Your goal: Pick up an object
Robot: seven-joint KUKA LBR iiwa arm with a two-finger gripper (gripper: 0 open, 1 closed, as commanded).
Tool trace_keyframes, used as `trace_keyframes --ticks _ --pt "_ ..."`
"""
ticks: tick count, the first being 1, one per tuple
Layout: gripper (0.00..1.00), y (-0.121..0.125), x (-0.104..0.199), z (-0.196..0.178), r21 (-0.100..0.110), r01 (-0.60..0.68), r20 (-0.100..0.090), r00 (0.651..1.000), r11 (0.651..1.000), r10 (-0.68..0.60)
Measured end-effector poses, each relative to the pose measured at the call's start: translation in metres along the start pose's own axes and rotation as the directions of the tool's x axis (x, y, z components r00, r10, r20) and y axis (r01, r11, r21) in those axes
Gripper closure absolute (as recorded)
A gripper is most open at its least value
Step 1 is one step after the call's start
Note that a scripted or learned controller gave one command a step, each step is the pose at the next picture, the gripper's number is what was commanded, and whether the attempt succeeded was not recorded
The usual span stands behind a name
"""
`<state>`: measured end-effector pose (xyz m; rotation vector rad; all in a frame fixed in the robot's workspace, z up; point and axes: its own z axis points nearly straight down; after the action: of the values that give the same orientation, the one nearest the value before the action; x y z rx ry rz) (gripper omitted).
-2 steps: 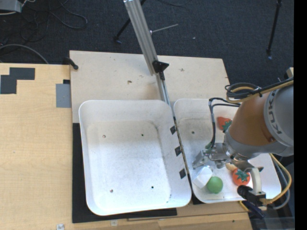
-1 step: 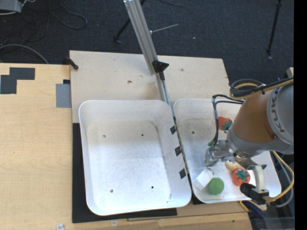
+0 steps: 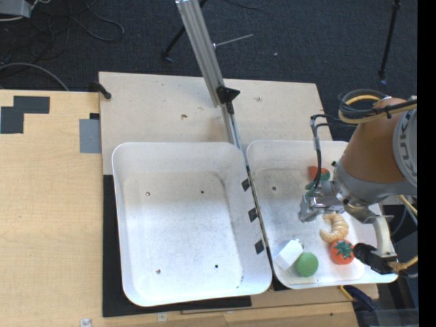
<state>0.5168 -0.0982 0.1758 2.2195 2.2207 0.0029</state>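
One gripper (image 3: 312,206) is hanging low inside the right bin (image 3: 272,157), near its middle, under the grey and orange arm (image 3: 371,157). Whether anything is sitting in it, or how wide it is standing, I cannot tell at this slant.

Just beside it toward the bin's right edge a tan curled object (image 3: 334,226) is lying, and a red piece with a green top (image 3: 342,251) is sitting close below that. Another red and green piece (image 3: 317,174) is peeking out behind the wrist. At the bin's near edge a green ball (image 3: 306,263) is touching a small white block (image 3: 289,252). The left bin (image 3: 133,157) is lying alongside.

Risks, as judgement: the pieces are crowding together, so a descent could be nudging one aside or catching two. The ball is likely rolling away under any off-centre touch. The curled piece is offering a poor grip.
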Motion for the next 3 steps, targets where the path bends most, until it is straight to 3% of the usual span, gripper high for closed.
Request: trace_keyframes --ticks 1,3 --pt "1.0 0.001 -0.001 -0.043 0.001 0.0 0.0 1.0 1.0 0.0" --pt "1.0 -0.01 0.103 -0.047 0.006 0.005 -0.003 1.0 1.0 -0.005"
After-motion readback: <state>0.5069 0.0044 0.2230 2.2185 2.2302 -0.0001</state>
